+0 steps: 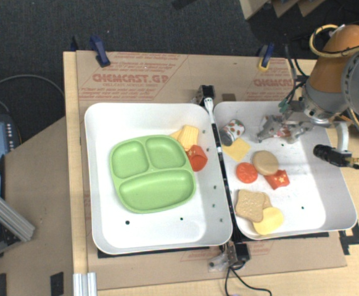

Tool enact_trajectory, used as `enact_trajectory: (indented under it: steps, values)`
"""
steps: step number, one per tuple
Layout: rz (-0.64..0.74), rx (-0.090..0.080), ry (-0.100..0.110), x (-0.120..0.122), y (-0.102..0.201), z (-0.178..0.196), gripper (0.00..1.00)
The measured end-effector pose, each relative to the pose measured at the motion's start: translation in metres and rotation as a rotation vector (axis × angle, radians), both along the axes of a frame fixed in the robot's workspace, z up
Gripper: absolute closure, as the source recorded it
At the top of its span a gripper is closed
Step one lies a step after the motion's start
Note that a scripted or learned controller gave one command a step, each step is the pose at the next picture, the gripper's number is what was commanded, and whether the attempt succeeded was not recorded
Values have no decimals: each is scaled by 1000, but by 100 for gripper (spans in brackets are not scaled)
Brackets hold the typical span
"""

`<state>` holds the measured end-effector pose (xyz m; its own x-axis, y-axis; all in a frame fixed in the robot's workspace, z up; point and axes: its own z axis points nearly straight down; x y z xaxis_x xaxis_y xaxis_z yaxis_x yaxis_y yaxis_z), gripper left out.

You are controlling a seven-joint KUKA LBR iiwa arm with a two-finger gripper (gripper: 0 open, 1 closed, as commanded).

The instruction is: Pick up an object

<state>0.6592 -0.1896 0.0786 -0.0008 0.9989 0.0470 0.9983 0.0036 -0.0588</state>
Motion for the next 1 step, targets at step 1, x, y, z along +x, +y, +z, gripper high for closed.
enact_trajectory:
  steps: [1]
  values:
    - [-1,-46,-63,9,-33,65,0]
